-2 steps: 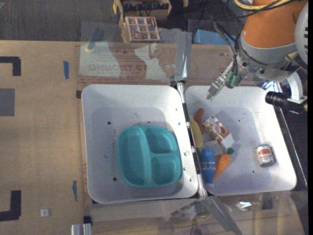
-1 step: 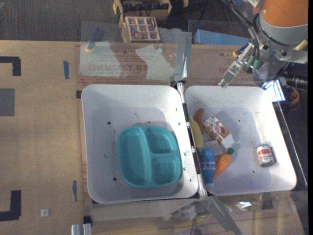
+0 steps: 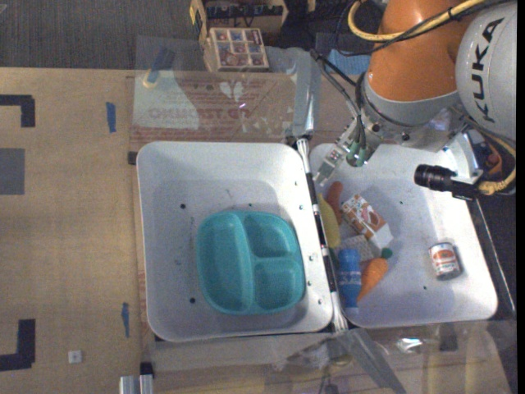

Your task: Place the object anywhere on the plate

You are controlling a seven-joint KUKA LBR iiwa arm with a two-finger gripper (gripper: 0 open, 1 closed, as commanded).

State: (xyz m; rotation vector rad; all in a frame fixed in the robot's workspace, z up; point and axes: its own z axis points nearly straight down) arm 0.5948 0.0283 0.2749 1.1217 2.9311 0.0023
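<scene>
The gripper [image 3: 340,158] hangs over the right bin [image 3: 472,302], holding nothing; I cannot tell its state; the teal plate [image 3: 248,263] sits in the left bin [image 3: 164,220].

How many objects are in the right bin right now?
6: hotdog, banana, carton, blue bottle, carrot clustered by the left wall; can alone at right. Others may be hidden.
</scene>
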